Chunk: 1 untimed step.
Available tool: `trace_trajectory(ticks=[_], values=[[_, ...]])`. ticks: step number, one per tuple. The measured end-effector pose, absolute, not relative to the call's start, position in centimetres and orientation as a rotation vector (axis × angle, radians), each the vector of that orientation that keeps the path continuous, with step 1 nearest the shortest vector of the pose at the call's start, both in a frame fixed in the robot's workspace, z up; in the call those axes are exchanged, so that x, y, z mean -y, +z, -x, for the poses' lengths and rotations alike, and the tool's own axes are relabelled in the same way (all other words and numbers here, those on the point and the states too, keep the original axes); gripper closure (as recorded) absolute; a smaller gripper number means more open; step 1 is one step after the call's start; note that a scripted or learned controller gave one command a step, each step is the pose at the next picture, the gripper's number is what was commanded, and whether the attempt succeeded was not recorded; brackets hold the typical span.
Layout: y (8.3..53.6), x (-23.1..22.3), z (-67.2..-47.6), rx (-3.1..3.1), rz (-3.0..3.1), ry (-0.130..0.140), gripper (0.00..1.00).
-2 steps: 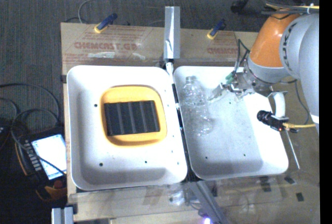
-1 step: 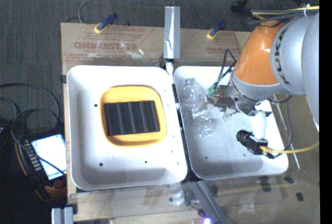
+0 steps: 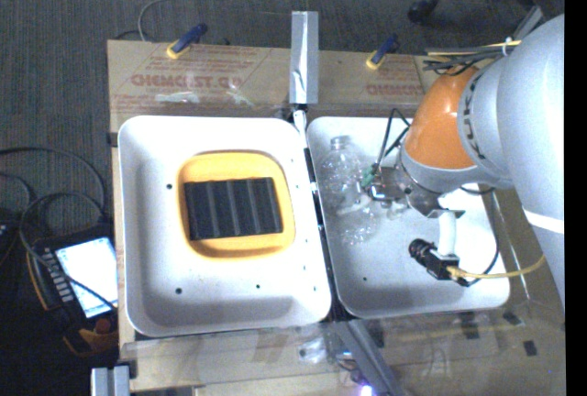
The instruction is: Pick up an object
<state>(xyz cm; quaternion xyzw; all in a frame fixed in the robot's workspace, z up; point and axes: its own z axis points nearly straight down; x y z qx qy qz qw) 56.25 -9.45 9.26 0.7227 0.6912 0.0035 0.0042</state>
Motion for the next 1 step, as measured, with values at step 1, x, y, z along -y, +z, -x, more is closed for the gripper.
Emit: trace_trajectory(ticks=[1], values=[[9.13,12.05,-62.37,-2.38,-2.033,0.007,0.0]])
